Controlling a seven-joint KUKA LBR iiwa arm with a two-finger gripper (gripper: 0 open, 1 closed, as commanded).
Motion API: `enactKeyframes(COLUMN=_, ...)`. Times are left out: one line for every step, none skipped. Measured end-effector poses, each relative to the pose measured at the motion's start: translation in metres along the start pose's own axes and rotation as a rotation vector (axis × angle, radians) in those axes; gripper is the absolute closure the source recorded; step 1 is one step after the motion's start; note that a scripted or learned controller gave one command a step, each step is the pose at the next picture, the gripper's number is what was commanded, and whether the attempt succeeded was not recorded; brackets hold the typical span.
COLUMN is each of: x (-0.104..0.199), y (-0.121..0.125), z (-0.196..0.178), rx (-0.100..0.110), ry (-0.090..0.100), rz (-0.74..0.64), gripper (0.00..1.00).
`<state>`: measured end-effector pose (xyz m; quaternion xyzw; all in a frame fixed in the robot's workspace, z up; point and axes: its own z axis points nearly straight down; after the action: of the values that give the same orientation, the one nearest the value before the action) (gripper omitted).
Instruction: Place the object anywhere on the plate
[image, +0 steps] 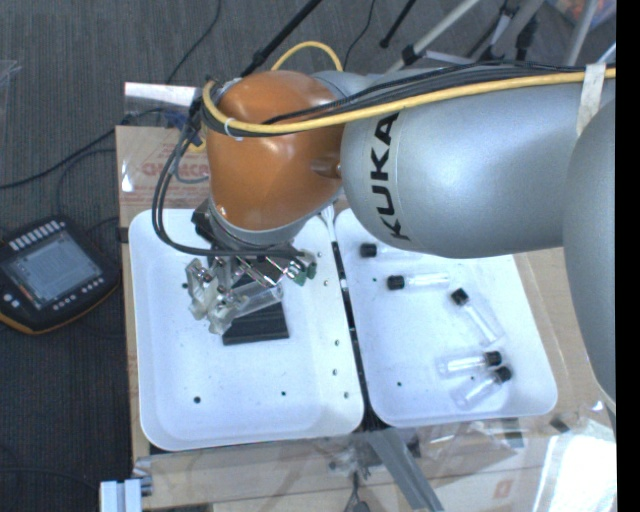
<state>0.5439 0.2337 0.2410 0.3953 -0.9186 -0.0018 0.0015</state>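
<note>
Black flat block (256, 324) lies in left bin (170, 400), toward its far half, just under the gripper (228, 295). You can't tell whether the gripper is apart or together, or touching the block. Right bin (400, 400): you'll see several clear black-capped vials (472, 362) scattered toward its near right corner

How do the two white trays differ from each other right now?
The left bin has the gripper hanging over it above a flat black block; the right bin has no gripper over it. The left bin holds that one dark piece, while the right bin holds several small clear vials with black caps, scattered and lying down. Both are shallow, white, rounded at the corners and sit side by side.
</note>
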Motion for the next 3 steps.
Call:
enactKeyframes(x=-0.002, y=0.001, z=-0.006, rx=-0.008, ry=-0.001, rz=0.002, gripper=1.00)
enactKeyframes(x=-0.039, y=-0.059, z=-0.052, rx=-0.001, ry=-0.003, rz=-0.438, gripper=1.00)
enactKeyframes(x=-0.076, y=-0.094, z=0.044, rx=-0.005, ry=-0.003, rz=-0.487, gripper=1.00)
